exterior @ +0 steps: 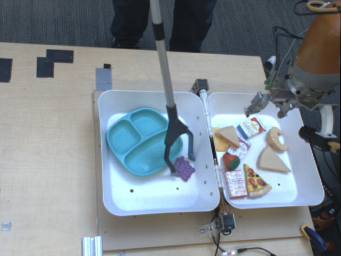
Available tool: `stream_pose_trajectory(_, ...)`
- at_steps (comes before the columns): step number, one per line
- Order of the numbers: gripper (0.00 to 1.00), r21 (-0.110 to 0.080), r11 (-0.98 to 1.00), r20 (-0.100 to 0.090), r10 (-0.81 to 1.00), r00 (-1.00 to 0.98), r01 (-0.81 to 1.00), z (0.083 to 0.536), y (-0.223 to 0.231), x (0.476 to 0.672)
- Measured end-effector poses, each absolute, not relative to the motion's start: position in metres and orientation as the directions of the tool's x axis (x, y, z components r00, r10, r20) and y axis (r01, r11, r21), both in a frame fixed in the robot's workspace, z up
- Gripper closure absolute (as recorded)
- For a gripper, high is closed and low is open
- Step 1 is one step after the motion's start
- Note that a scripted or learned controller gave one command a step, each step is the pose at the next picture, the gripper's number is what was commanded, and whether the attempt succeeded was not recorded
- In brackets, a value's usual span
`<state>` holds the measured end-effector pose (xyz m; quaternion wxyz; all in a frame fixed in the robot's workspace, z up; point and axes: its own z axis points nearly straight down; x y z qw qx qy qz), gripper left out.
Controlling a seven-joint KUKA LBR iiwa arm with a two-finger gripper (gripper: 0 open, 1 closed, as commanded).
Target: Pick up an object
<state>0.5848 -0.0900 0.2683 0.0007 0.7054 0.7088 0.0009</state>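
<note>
I cannot tell the gripper [269, 103] state; poised above the right bin [314, 193], it risks snagging several crowded toy foods [246, 159] together.

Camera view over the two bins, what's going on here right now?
A long grabber tool, coming down from the top of the view, has its claw at a purple toy in the left bin, beside a blue divided plate. The robot's gripper hangs over the right bin, above toy food including a pizza slice; nothing shows between its fingers.

Grabber stick [162, 63]; person's dark legs [160, 9]
</note>
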Motion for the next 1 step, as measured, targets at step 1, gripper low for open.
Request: stream_pose_trajectory(1,0.00,0.000,0.002,0.000,1.000,-0.002,1.000,0.1197,-0.1100,0.6187)
